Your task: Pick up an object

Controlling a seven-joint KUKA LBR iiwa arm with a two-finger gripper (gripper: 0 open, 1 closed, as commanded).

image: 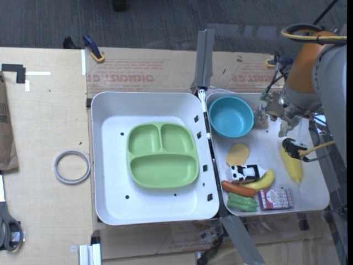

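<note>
My gripper (pixel 274 121) hovers over the back of the right bin (pixel 314 200), just right of a blue bowl (pixel 230 116). Its fingers (pixel 262 116) stand apart, open, with nothing between them. Below it lies a yellow banana (pixel 293 165) with a black tip. Toward the bin's front are a tan disc (pixel 238 153), a black-and-white toy (pixel 244 173), a small banana (pixel 262 180), a red-orange carrot (pixel 236 187), a green pod (pixel 242 203) and a pink box (pixel 276 199).
The left bin (pixel 110 203) holds a green divided plate (pixel 162 154). A tape ring (pixel 72 166), a blue clamp (pixel 94 47) and scissors (pixel 10 233) lie on the bench to the left. A grey divider post (pixel 204 54) stands between the bins at the back.
</note>
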